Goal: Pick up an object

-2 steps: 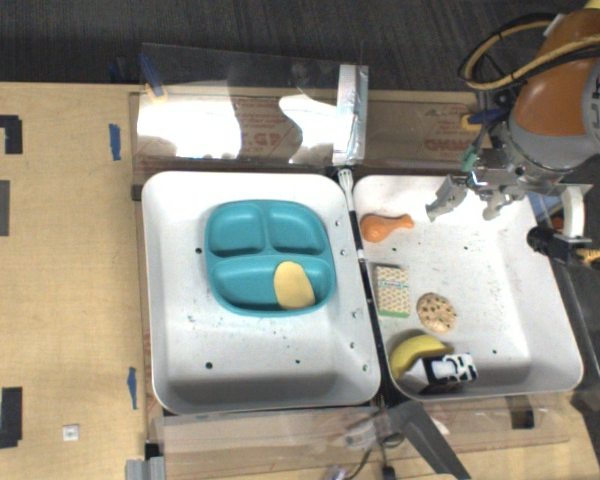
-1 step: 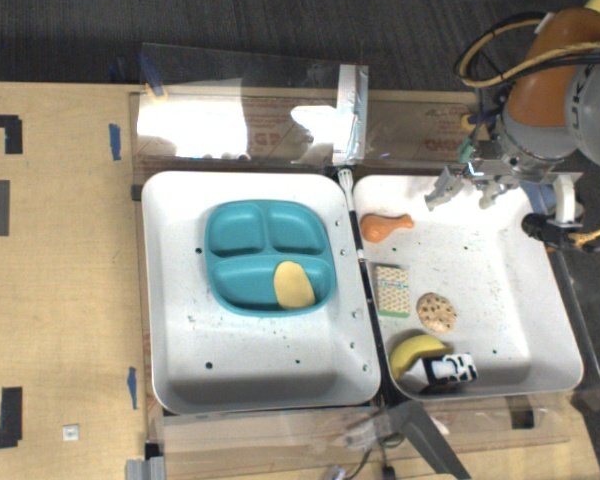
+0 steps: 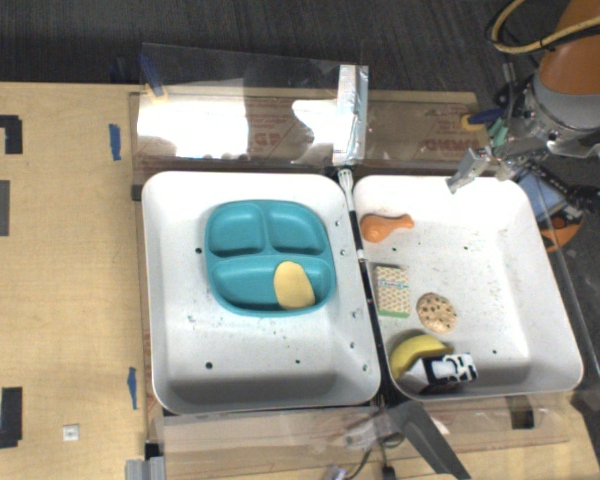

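At centre-left, a yellow oval piece (image 3: 294, 285) sits in the teal divided plate (image 3: 242, 236). In the right bin (image 3: 500, 298) lie an orange drumstick-shaped toy (image 3: 384, 226), cookie (image 3: 436, 311) and banana (image 3: 416, 351). The gripper (image 3: 470, 171) hovers at the upper right rim; its finger state cannot be told. Descending here risks striking the rim.

Bright overhead light is washing my view evenly; glare is flaring off the clear plastic sheet (image 3: 250, 118) behind the bins, shadows are staying soft, and detail is looking slightly grainy.
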### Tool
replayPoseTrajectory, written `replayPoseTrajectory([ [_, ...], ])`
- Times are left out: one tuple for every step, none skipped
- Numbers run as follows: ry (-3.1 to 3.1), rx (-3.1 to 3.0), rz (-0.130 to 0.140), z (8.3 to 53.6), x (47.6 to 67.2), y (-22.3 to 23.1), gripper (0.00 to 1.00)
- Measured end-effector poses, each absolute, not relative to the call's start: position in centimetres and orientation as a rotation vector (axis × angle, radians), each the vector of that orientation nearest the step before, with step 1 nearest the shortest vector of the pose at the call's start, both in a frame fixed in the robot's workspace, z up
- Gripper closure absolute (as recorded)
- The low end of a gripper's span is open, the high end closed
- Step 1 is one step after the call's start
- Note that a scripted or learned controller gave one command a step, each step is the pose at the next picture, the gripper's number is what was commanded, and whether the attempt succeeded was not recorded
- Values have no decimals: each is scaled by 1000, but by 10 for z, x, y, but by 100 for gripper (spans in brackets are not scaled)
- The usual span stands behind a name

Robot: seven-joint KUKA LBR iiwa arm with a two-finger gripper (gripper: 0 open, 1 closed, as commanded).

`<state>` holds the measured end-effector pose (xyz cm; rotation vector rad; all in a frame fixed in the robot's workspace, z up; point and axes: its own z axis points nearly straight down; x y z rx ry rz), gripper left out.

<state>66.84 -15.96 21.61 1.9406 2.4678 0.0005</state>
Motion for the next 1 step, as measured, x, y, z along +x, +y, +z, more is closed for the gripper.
replayPoseTrajectory([
  [2471,1959,-8,102,604,-166,0],
])
